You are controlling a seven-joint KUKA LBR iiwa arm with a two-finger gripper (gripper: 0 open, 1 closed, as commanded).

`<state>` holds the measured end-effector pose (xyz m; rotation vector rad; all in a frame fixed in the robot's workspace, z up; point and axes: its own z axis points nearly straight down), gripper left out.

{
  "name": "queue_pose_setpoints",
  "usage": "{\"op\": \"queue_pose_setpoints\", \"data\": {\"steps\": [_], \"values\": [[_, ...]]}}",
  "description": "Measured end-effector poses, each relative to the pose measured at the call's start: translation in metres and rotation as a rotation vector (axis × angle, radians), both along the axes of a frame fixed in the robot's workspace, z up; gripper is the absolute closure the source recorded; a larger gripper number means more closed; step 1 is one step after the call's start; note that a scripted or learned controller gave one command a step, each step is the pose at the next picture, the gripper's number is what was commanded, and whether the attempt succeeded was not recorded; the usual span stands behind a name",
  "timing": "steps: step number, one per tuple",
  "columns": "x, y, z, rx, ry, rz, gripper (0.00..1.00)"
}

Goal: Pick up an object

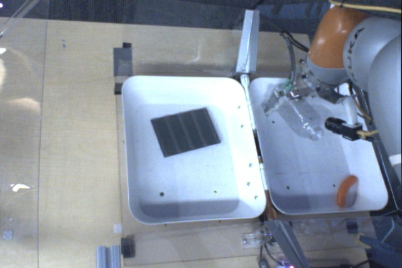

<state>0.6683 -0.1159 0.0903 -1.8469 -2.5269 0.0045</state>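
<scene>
- Candidate objects: the task names no particular item, so three things qualify. An orange object [347, 190], rounded and small, lies near the front right corner of the right bin [301, 194], close to its right wall.
- A clear plastic item [300, 115] — possibly a bottle or wrapper, too transparent to identify — lies in the back half of the same bin, slanting from the back left corner toward the middle.
- A dark ribbed rectangular pad [186, 131] lies flat in the left bin [188, 210], slightly rotated, nearer the back left than the front.
- Tool: the gripper [295, 90] sits at the back edge of the right bin, just beside or touching the upper end of the clear item. Whether anything is between its fingers cannot be told; the state of the tool is not readable from this angle.
- Arm [370, 53]: grey with an orange band, entering over the right bin's back right corner.
- Progress (judgement): every object appears to rest on a bin floor — no lift is evident. The approach to the clear item seems made; a secure grasp and the raise are left to do.
- Writing: no brand, label or legible text is visible on any object or bin.
</scene>
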Motion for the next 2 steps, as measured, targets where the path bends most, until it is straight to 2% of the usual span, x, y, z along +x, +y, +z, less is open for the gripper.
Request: {"op": "queue_pose_setpoints", "data": {"steps": [1, 2], "values": [[0.002, 0.062, 0.097, -0.004, -0.02, 0.084, 1.0], [-0.018, -0.002, 0.183, -0.006, -0.019, -0.073, 1.0]]}}
